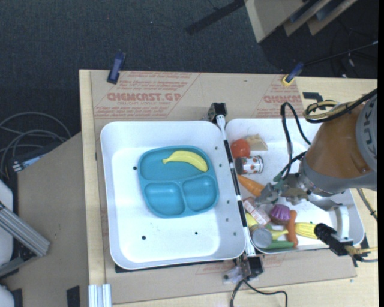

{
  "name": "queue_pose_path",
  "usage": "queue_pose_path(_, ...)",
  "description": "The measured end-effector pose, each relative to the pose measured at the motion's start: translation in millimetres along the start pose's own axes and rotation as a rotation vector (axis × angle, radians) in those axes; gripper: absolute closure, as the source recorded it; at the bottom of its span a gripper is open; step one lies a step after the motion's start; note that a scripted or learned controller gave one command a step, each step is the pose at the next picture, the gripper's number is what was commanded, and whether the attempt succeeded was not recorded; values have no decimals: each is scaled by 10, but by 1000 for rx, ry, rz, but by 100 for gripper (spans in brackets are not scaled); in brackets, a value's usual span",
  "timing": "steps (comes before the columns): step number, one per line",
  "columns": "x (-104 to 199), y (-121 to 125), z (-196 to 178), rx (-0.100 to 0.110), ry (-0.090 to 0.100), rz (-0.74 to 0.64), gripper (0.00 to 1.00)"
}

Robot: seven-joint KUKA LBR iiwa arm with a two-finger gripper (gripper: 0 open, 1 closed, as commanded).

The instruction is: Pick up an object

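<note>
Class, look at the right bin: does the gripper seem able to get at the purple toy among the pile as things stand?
Probably yes. The gripper hangs just above and left of the purple toy, whose top lies uncovered. The carrot and corn crowd close, so a clean grasp is uncertain.

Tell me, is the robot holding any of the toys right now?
I can't tell. The gripper is low over the carrot and the purple toy, but its tips are too blurry.

A light wooden table (pixel 96 180) stands on dark blue-grey carpet (pixel 120 30). Brown protective paper (pixel 150 96) printed with red lettering covers its top. Grey cables (pixel 24 144) coil on the floor beside it. Pale wooden furniture (pixel 312 18) occupies the far corner.
</note>
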State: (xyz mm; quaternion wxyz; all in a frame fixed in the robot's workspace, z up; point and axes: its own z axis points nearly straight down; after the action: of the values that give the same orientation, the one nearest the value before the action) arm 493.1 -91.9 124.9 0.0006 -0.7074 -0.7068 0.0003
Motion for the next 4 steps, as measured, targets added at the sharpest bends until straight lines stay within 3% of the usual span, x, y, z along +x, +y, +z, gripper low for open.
queue_pose_path(1, -147, -50, 326, -36, -16, 9, 0)
queue_pose_path(3, -200, -65, 345, -30, -12, 5, 0)
queue_pose_path(4, -182, -104, 278, -15, -6, 1, 100)
